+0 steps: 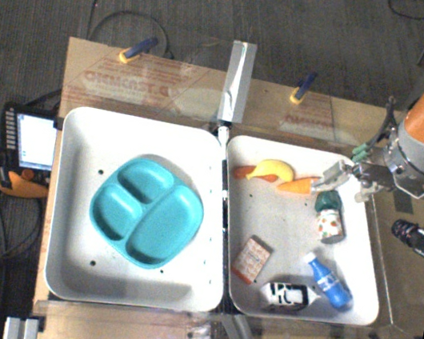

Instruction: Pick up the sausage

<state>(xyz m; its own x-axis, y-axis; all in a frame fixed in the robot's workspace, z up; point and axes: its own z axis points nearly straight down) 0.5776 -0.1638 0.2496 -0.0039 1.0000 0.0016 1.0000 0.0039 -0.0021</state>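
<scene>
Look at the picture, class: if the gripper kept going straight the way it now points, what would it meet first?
The gripper points left along the right bin's far edge. The first thing in line looks like the orange carrot-shaped toy, with the yellow banana just beyond. Height above them is unclear.

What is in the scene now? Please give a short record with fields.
left bin: holds a teal divided plate
right bin: banana, orange carrot-like piece, small jar, brown packet, blue bottle, black and white item
gripper: at the right bin's far right corner, above the jar
sausage: cannot identify
</scene>
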